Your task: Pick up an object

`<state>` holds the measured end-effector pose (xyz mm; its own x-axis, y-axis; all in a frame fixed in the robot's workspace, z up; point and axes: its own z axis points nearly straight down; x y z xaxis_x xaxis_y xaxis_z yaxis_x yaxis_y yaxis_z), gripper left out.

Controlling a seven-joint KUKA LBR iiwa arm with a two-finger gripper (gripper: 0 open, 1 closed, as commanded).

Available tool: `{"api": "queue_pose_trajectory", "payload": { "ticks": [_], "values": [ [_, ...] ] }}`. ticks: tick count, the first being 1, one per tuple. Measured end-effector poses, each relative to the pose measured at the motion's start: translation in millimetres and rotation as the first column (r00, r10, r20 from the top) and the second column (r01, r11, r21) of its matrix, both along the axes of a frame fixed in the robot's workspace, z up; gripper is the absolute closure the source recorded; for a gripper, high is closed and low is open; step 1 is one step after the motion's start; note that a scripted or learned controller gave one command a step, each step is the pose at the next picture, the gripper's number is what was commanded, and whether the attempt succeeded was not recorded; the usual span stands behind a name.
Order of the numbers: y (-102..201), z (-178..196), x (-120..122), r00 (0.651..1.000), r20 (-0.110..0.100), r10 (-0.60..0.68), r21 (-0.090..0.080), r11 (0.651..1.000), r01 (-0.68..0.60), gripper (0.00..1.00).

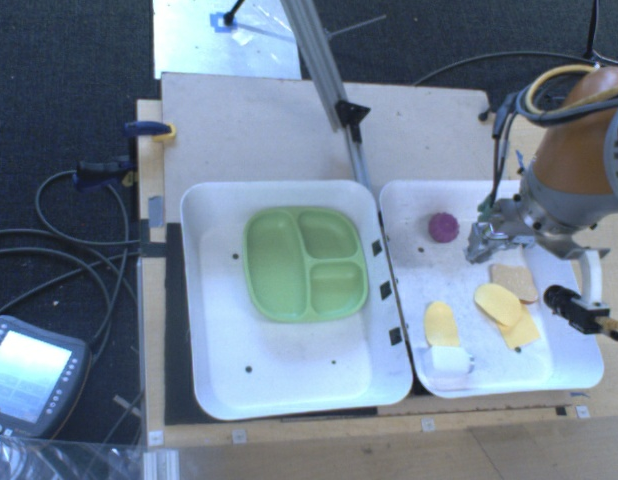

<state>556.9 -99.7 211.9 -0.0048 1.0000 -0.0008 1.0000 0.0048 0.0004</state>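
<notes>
A pale tabletop (249, 128) carries two white bins side by side. The left bin (214, 368) holds a green divided plate (304, 263) with three compartments, lying flat near its far side. A grey pole (319, 53) slants across the far part of the tabletop. At the left edge sit a blue-and-yellow clamp (149, 129) and black cables (59, 238). A handheld screen unit (34, 368) lies on the dark carpet at near left.

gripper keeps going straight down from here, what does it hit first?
Likely bare floor of the right bin, between the purple ball and the tan slice. The gripper points down; depth is unclear.
</notes>
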Motion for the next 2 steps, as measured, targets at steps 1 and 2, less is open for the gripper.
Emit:
{"api": "queue_pose_trajectory", "payload": {
  "ticks": [1,2],
  "values": [
    [57.4,-4.0,10.0,1.000,0.002,0.007,0.003,1.000,-0.007,1.00],
    [111.3,12.8,28.2,1.000,0.004,0.007,0.004,1.000,-0.007,1.00]
  ]
}}
